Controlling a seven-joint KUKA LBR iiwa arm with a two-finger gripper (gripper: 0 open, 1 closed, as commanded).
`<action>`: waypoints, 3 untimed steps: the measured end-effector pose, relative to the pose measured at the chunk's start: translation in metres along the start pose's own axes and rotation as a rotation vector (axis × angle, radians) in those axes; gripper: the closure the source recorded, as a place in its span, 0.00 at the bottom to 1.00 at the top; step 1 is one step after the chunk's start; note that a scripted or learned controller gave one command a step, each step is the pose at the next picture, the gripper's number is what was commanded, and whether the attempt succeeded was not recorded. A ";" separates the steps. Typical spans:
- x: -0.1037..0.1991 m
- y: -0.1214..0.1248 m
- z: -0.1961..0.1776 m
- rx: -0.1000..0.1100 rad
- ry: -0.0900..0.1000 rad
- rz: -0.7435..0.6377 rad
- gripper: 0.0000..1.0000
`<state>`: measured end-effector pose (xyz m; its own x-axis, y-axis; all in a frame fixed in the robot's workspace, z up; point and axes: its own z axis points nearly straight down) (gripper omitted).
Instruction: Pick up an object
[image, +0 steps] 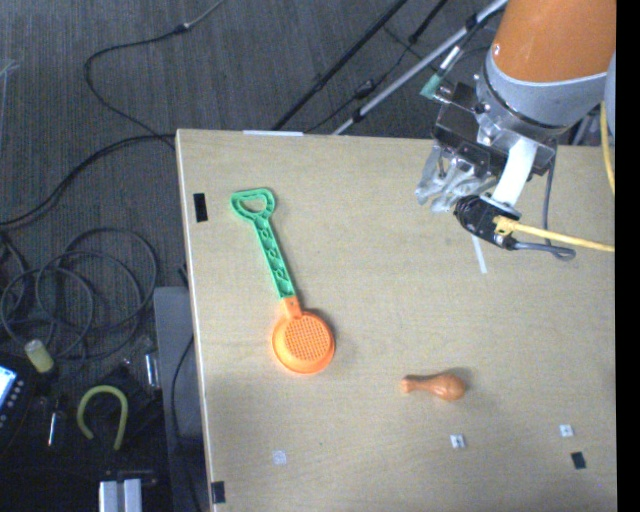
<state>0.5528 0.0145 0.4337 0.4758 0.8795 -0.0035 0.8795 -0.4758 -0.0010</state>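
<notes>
The gripper (450, 188) hangs high over the bench's (400, 300) far right part; whether it is wide or narrow I cannot tell, and nothing seems caught in it. The green-handled orange strainer (285, 300) lies well apart to its left, the small orange drumstick-like toy (437, 386) nearer below, both unobstructed.

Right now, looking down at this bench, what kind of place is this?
Probably a robotics lab or test cell. A robot arm with an orange band reaches over a bare wooden bench holding a green-handled strainer and an orange toy drumstick, with loose cables on the carpet beside it.
</notes>
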 end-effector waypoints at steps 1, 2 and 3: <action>-0.001 0.001 -0.009 0.001 -0.004 0.002 1.00; -0.001 0.002 -0.017 0.001 -0.008 0.004 1.00; -0.001 0.003 -0.026 0.002 -0.011 0.007 1.00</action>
